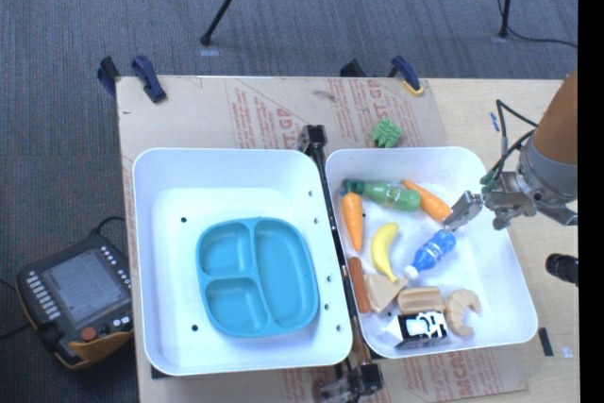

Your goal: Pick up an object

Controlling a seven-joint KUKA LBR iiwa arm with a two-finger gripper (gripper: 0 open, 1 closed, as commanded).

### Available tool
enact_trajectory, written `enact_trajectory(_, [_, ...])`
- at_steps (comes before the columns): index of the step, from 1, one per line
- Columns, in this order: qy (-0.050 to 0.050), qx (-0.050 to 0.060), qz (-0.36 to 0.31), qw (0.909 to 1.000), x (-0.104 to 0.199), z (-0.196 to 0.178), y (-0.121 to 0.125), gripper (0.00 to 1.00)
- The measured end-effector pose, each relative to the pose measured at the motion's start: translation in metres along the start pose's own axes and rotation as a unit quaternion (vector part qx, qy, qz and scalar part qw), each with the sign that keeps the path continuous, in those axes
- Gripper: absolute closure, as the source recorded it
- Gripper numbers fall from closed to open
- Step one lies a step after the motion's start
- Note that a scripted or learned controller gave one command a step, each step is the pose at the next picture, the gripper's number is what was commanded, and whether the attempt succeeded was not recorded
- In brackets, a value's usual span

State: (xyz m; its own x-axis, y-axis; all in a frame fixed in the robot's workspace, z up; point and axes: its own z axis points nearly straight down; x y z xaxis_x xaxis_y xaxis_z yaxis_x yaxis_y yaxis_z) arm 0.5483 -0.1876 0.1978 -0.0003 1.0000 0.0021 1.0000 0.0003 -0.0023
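My gripper point(481, 210) hangs over the right side of the right bin point(517, 283), open, with nothing between its fingers. One fingertip point(461, 211) is just above the blue water bottle point(433, 252), which lies slanted in the bin's middle. Around the bottle lie a banana point(382, 248), two carrots point(352, 219) point(428, 200), a green bottle point(387, 193), a sausage point(360, 284), a bread slice point(381, 292), a small loaf point(420, 300), a croissant point(463, 310) and a black box point(423, 327).
The left bin point(170, 203) holds a blue divided plate point(257, 277). A small green item point(385, 133) sits on the bench behind the right bin. Clamps point(148, 77) grip the bench's far edge. A teach pendant point(74, 299) lies on the floor at left.
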Motion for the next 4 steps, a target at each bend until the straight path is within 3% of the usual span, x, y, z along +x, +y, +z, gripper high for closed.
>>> enact_trajectory(1, [0.000,0.001,0.010,1.0000,0.023,0.112,0.056,0.00])
enact_trajectory(2, [-0.001,-0.001,-0.061,0.9981,0.074,0.110,0.096,0.00])
enact_trajectory(3, [-0.001,0.000,-0.062,0.9981,0.074,0.100,0.096,1.00])
enact_trajectory(4, [-0.001,-0.001,0.000,1.0000,0.122,-0.002,0.053,1.00])
